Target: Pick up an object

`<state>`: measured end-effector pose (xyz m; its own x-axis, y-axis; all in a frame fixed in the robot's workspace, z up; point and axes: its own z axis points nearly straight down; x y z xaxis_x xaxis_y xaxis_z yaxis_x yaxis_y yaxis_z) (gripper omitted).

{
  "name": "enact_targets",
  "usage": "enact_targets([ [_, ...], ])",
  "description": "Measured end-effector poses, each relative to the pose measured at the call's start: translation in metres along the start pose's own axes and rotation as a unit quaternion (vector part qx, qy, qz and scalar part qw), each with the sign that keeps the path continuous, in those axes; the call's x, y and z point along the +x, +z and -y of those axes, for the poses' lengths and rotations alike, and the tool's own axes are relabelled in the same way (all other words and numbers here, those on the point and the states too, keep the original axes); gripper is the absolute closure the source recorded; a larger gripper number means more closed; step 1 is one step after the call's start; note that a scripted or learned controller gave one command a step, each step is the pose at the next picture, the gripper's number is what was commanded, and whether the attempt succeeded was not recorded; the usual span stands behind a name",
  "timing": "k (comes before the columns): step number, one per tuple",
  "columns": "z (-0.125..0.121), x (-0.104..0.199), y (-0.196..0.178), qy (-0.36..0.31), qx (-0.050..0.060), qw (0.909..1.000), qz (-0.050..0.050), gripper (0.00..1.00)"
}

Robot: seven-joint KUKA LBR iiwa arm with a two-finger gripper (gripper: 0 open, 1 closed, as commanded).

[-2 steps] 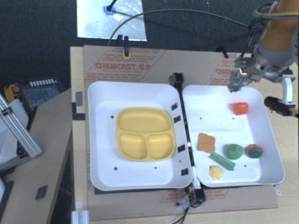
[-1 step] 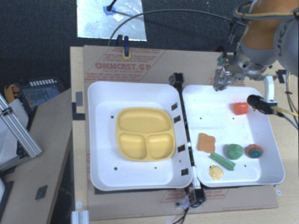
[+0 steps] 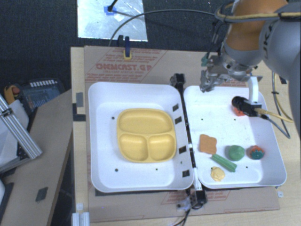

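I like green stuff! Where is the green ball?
In the camera view, the green ball sits in the right bin, between the orange piece and a small orange-teal toy.

Bench (image 3: 80, 140): tan top, with a brown cardboard sheet (image 3: 141, 62) printed in red lettering laid flat on it. Two shallow white bins sit on the cardboard side by side, touching along the middle: left bin (image 3: 101, 126), right bin (image 3: 270, 145). Small dark patch (image 3: 42, 194) lies on the bench's near left corner.
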<state>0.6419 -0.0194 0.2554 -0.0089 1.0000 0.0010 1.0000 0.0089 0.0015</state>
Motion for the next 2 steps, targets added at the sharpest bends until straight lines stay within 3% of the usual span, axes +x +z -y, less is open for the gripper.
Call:
enact_targets([
  [2,0.019,0.107,0.016,0.0,0.0,1.0,-0.001,1.0],
])
